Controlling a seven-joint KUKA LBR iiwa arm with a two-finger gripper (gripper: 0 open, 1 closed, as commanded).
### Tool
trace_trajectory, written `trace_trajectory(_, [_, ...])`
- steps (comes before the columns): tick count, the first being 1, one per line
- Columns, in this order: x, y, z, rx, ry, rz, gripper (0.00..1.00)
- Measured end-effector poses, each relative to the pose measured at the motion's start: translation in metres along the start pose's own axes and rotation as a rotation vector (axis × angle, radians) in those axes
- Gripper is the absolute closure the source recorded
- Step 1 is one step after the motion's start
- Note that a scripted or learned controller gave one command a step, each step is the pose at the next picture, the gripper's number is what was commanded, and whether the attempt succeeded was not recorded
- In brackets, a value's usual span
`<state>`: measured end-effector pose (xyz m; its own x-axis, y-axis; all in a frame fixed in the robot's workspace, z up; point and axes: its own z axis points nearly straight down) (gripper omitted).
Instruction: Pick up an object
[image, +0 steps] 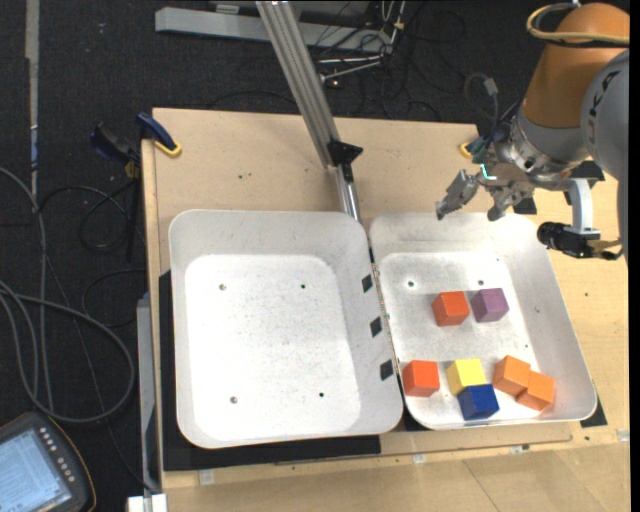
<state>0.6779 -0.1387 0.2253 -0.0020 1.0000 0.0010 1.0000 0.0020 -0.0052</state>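
My gripper (474, 203) hangs over the far rim of the right bin (560, 300), its two fingers spread open with nothing between them. Several blocks lie in that bin, well below the gripper. An orange block (450, 307) and a purple block (488, 303) sit side by side near the middle. Along the near edge are an orange block (421, 377), a yellow block (465, 374), a blue block (478, 401) and two more orange blocks (525, 382).
The left bin (200, 300) lies beside the right one on the wooden bench. A slanted metal pole (310, 100) crosses the bench's far side and ends between the bins. Blue clamps (150, 130) sit at the far left corner.
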Motion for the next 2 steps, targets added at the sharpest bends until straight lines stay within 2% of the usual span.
trace_trajectory(1, [0.0, 0.0, -0.003, -0.003, -0.001, -0.001, 0.0])
trace_trajectory(2, [0.005, -0.003, 0.042, -0.002, -0.001, -0.001, 0.0])
